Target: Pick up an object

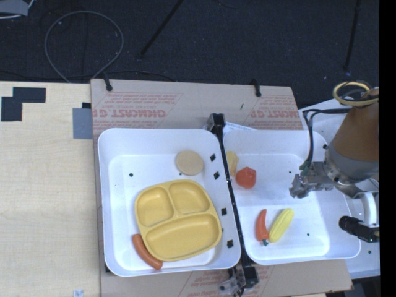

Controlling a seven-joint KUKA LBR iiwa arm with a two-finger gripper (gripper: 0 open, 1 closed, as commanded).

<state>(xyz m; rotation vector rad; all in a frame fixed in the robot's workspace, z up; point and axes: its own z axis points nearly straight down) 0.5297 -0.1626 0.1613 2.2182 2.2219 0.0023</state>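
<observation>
Corn [279,224] beside chili [262,225], below hand [299,187].

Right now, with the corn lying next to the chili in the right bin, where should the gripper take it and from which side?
Take the corn across its middle, coming straight down from above. It lies flat and tilted on the right bin floor, so its narrow width suits the gripper. The red chili lies close along its left side, so that finger has little room; close across the long axis.
</observation>
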